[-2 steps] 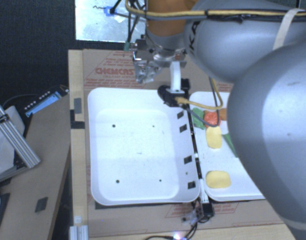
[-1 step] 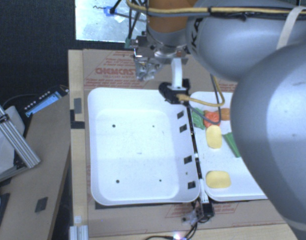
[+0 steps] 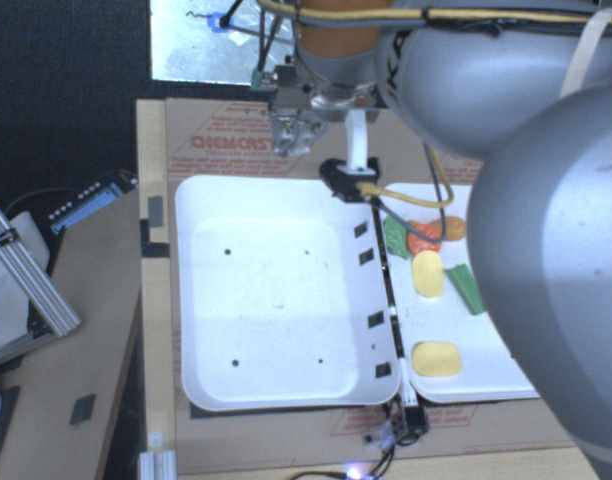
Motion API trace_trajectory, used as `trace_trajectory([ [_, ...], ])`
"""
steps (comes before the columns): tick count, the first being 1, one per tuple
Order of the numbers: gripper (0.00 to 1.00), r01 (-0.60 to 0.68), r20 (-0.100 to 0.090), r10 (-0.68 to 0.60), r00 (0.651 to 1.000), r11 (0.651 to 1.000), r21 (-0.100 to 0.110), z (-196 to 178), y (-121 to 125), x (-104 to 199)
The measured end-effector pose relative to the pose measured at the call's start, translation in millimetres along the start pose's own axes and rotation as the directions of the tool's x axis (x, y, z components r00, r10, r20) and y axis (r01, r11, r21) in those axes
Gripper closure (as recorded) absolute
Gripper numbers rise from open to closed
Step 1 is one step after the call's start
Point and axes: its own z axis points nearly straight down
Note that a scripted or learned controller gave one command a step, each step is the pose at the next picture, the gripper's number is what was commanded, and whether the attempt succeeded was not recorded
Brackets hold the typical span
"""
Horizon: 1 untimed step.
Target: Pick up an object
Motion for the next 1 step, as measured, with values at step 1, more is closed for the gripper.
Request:
trace_trajectory([
  [1, 1.00, 0.003, -0.001, -0.003, 1.000, 1.000, -0.003, -11.3, 0.7, 0.5],
])
